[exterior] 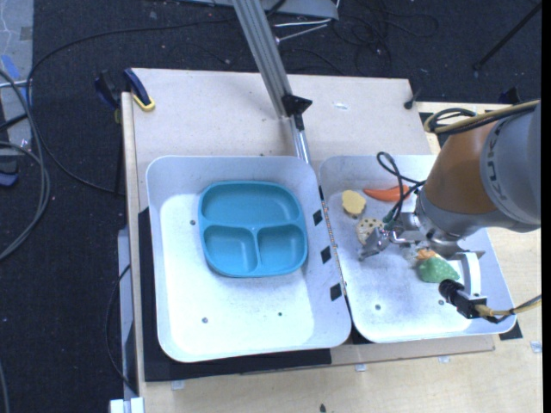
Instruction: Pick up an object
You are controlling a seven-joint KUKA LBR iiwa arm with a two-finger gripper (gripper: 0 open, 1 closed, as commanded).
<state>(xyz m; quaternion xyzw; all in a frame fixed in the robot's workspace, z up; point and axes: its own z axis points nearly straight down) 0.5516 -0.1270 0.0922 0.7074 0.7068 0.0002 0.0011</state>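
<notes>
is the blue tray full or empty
Empty: all three compartments of the blue tray in the left bin show bare blue.

The grey arm (508, 166) reached in from the right, its orange band (456, 175) above the wrist. The tool (376, 246) pointed down and left, hanging low at the arm's end.

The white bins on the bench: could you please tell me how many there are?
2. The left bin holds a blue divided plate; the right bin holds small food items, under the arm.
</notes>
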